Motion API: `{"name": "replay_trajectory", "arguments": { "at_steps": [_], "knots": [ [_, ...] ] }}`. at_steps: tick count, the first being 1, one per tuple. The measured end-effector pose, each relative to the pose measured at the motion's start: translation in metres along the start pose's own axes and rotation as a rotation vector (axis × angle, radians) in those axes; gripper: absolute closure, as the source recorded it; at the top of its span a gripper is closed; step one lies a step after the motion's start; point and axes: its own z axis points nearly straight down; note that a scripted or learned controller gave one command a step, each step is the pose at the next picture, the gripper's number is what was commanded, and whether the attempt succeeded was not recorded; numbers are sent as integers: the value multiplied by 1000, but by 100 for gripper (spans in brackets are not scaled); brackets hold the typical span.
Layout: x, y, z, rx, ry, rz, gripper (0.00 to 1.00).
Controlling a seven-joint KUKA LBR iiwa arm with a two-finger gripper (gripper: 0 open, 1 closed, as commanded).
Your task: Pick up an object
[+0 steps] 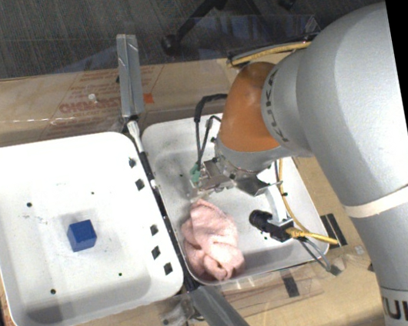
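Crumpled soft pink cloth [211, 240], solid blue cube [81, 234]

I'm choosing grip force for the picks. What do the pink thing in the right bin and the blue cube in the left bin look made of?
The pink thing looks like soft cloth, matte, perhaps terry: it lies crumpled in rounded folds. The blue cube looks rigid, with flat faces, crisp edges and an even matte colour; foam, wood or plastic cannot be told apart. The bins look like smooth white moulded plastic.

"KUKA" (partly cut off) on arm [377, 167]
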Motion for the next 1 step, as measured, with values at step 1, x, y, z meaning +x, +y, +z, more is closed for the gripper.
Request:
{"name": "replay_trajectory", "arguments": {
  "at_steps": [1],
  "knots": [
    [33,22,-112,-6,1,113,100]
  ]
}}
